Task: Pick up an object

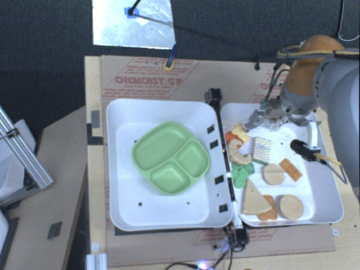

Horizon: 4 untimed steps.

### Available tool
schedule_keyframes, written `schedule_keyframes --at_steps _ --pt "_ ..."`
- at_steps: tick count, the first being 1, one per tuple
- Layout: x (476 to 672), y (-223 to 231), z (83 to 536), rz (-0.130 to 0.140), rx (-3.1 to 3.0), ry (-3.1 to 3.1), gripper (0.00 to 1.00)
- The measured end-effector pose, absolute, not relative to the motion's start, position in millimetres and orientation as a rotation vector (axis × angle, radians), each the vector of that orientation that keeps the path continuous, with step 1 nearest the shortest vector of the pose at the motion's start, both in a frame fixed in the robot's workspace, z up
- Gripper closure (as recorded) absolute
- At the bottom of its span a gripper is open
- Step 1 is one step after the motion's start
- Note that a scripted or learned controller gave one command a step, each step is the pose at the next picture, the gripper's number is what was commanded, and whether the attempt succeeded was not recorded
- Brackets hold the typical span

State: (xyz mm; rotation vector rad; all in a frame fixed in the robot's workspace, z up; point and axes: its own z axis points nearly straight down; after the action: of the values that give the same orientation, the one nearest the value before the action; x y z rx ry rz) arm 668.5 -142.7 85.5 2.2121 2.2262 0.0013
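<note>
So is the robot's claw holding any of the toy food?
Cannot be told. The claw sits at the back of the right bin, above the toy food, too blurred to judge.

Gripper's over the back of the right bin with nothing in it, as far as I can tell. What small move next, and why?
Probably ease the gripper down and toward the yellow piece just below it in the right bin. It is the nearest item, and nothing shows between the fingers.

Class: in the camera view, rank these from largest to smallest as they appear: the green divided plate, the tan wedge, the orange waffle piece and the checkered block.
1. Green divided plate, by far the largest.
2. Tan wedge.
3. Checkered block and orange waffle piece: they look about alike, so I will not rank them.
</note>
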Motion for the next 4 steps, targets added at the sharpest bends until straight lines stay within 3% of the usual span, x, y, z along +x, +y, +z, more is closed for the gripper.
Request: schedule_keyframes --at_steps 1,4 --pt "669.7 -143 97 0.005 2.208 2.226 1.0" --pt "669.9 -144 228 0.007 2.21 2.224 1.0"
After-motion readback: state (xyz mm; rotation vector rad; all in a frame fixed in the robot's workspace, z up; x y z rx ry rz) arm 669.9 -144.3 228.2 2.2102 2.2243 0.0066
